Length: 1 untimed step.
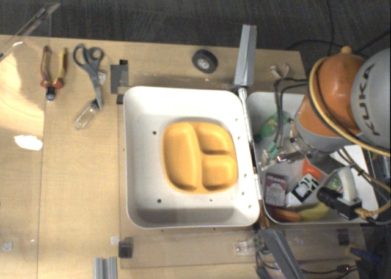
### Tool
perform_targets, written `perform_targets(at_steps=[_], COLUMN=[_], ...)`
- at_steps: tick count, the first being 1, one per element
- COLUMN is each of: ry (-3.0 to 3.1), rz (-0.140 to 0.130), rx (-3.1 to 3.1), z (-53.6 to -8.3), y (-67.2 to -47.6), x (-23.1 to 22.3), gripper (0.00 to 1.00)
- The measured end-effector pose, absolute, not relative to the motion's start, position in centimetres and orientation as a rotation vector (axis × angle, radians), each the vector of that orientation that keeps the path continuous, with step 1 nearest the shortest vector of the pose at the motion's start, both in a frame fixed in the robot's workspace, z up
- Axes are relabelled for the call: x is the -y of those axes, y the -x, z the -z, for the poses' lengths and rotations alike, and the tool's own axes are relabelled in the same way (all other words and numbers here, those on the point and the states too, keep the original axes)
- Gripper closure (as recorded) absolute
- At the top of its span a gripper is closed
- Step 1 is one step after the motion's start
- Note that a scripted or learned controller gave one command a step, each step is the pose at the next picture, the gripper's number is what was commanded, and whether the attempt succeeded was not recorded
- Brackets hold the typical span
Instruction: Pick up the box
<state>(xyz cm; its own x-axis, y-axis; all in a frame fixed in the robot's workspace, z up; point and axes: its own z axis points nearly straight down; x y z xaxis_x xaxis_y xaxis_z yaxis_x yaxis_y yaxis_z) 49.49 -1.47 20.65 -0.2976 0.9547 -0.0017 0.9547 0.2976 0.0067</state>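
The box (275, 190) is small and dark maroon with a pale label. It lies flat in the right bin (264, 105), near that bin's front left corner. My gripper (282, 154) hangs low over the right bin's left side, just behind the box, under the grey and orange arm (342, 97). Nothing shows between the gripper and the box, and the arm hides much of the bin's middle and back.
Around the box lie a black-and-white card (305, 187), a banana (315, 212), an orange piece (311, 168) and green items (269, 129). The left bin (143, 149) holds a yellow compartment tray (200, 155). Scissors (91, 70), pliers (52, 71) and a tape roll (204, 60) rest on the bench.
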Motion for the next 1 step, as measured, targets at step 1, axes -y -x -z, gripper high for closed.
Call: perform_targets(at_steps=[1], ry=[-0.999], rz=[-0.005], rx=[-2.968], z=[-24.62], y=[-49.24], x=[3.68], gripper=[1.0])
